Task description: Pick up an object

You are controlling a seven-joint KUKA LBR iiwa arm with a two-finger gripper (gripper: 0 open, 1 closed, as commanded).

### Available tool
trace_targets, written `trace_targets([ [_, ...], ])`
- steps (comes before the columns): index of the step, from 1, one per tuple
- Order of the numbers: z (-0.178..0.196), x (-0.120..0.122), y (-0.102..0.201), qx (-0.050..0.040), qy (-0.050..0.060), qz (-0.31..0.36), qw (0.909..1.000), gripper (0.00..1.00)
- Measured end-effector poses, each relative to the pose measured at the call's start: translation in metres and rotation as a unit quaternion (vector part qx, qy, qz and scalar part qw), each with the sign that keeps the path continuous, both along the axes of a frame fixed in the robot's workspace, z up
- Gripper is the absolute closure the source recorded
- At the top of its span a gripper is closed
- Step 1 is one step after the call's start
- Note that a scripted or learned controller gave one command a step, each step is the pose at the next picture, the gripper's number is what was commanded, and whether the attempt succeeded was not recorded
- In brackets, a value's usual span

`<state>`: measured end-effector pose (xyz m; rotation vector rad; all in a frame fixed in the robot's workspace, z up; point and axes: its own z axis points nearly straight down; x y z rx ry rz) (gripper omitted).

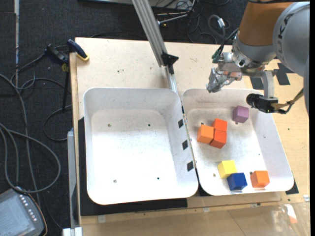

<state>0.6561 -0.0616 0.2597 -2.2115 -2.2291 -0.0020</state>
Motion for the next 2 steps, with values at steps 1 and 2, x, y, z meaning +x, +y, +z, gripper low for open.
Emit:
trace_targets([
  [1, 0.001, -0.009, 0.044, -0.0001, 0.0, 0.0, 1.0, 1.0],
  [2, -0.008, -0.03, 0.093, -0.0003, 0.001, 0.0, 1.0, 1.0],
])
